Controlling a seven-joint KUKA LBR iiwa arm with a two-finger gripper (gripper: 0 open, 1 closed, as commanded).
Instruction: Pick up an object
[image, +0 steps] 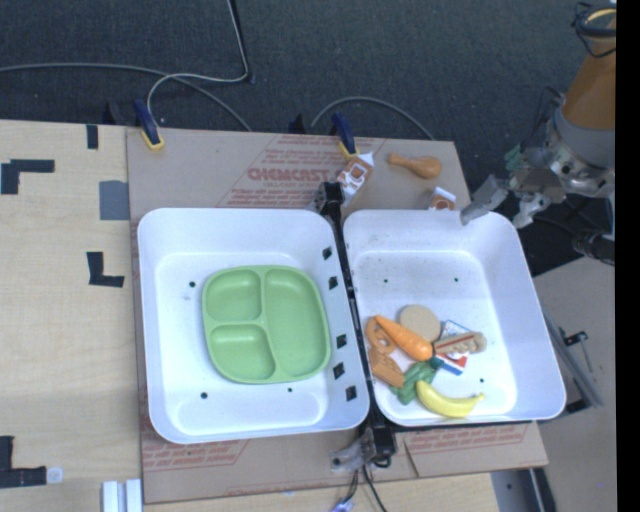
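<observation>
Here's the table (60, 330), pale wood with dark tape marks on its left part. A brown cardboard sheet (270, 170) with red lettering lies flat across it, pinned along its far edge by 2 blue-and-yellow clamps (148, 128). On that sheet sit 2 shallow white bins, touching side by side: the left bin (165, 240) and the right bin (520, 290). Beyond the right bin, a tan drumstick-shaped toy (415, 164) lies on the cardboard, with a small printed carton (354, 172) just beside it.
</observation>
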